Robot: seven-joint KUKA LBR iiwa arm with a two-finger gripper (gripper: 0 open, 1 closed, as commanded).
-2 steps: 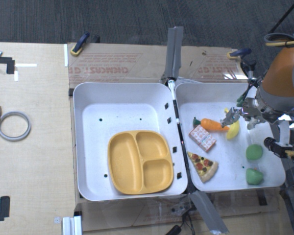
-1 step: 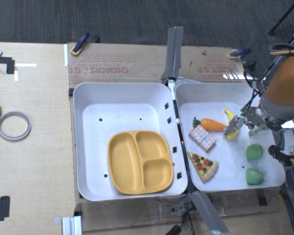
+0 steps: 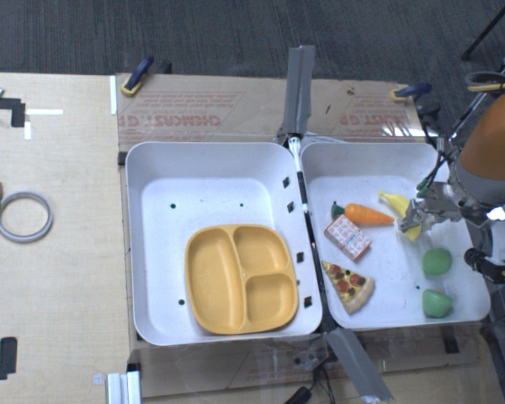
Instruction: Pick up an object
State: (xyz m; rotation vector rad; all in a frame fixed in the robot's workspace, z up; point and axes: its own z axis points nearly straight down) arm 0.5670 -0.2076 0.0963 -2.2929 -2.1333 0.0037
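From above, the gripper (image 3: 417, 218) sits low in the right bin (image 3: 379, 160) at that bin's three o'clock side, its tips at a yellow banana (image 3: 396, 204); whether they grip it I cannot tell. At the banana's nine o'clock lies a carrot (image 3: 366, 215). The left bin (image 3: 151, 251) holds a yellow divided plate (image 3: 240, 277).
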